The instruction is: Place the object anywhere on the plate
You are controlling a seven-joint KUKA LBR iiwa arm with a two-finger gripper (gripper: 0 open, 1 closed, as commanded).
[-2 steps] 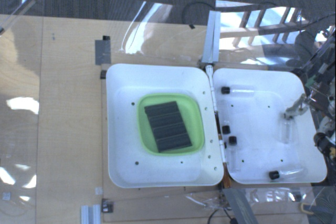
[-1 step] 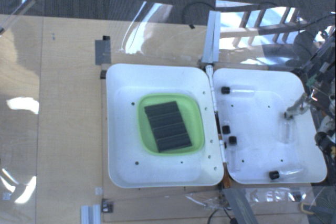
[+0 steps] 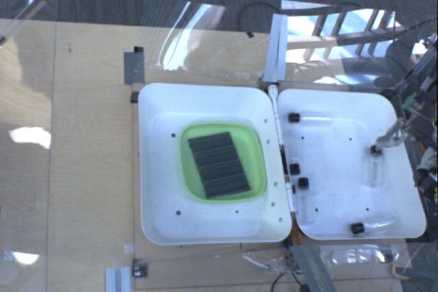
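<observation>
So the dark ridged block (image 3: 218, 165) is lying flat on the green plate (image 3: 256, 159), a bit tilted, long side running from upper left to lower right. It covers most of the plate's middle, with a green rim showing all around it. The plate sits in the left white bin (image 3: 157, 215), roughly centred, maybe slightly toward the divider.

The arm (image 3: 419, 89) is way over at the right edge of the view, well apart from the block and plate. Just some dark linkage and cables poke in above the right bin's far corner. The gripper (image 3: 390, 139) seems to be the greyish bit hanging over the right rim of the right white bin (image 3: 328, 222), but honestly it's too small and cut off, so I can't tell how it's set, and nothing is visibly in it.

The right bin has a few small black bits along its edges: one near the top left, two by the divider, one near the bottom, one by the right rim. Both bins sit side by side on the light wooden bench (image 3: 75, 147).
</observation>
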